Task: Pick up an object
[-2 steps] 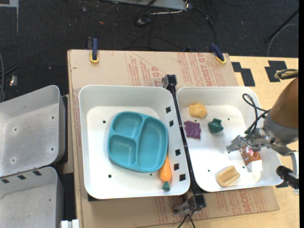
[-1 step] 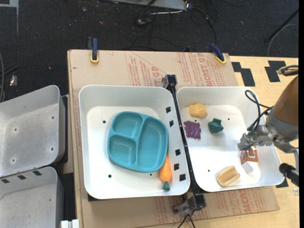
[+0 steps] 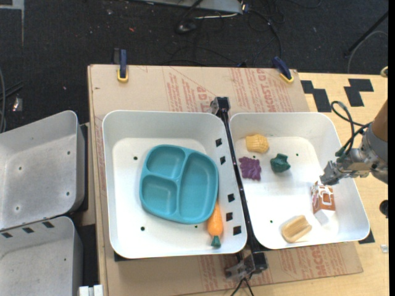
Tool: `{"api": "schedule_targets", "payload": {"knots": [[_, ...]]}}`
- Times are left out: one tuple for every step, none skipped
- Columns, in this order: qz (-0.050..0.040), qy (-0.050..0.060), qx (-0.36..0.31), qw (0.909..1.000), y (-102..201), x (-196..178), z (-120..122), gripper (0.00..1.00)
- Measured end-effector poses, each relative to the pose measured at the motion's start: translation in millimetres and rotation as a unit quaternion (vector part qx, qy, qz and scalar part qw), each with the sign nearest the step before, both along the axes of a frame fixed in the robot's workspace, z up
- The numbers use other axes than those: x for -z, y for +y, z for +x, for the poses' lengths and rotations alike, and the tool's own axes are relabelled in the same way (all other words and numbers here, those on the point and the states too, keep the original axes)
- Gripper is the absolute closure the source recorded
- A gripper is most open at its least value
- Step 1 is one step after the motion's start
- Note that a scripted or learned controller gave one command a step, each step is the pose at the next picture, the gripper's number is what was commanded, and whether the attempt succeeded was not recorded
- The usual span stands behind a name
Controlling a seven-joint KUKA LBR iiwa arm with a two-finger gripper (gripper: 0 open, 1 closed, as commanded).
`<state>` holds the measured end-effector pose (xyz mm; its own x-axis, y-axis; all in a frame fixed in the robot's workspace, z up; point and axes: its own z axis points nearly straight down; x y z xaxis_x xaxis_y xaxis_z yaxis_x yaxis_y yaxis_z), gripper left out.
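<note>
Grey arm (image 3: 376, 150), black cable (image 3: 345, 122), metal tool (image 3: 327, 176)

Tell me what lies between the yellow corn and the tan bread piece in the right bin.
Between the corn and the bread piece, the camera view shows bare white bin floor; the green toy sits beside that line.

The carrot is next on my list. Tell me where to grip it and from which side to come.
Grip the carrot across its thick orange middle, coming straight down from above. It lies flat with its green end toward the near wall of the left bin, pressed against the teal tray, so close the fingers across its width, probably with little room on the tray side.
</note>
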<state>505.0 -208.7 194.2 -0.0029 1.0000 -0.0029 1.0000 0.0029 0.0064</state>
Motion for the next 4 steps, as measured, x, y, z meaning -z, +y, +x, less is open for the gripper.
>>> {"api": "schedule_targets", "payload": {"knots": [[-0.0005, -0.001, 0.0, 1.0, -4.1, -63.1, -0.4, 1.0], [0.0004, 0.001, 0.0, 1.0, -4.1, -81.3, 0.6, 1.0], [0.0023, 0.003, -0.002, 1.0, 53.0, -65.6, 10.4, 1.0], [0.0021, 0.004, -0.002, 1.0, 105.8, -53.3, 12.8, 1.0]]}}
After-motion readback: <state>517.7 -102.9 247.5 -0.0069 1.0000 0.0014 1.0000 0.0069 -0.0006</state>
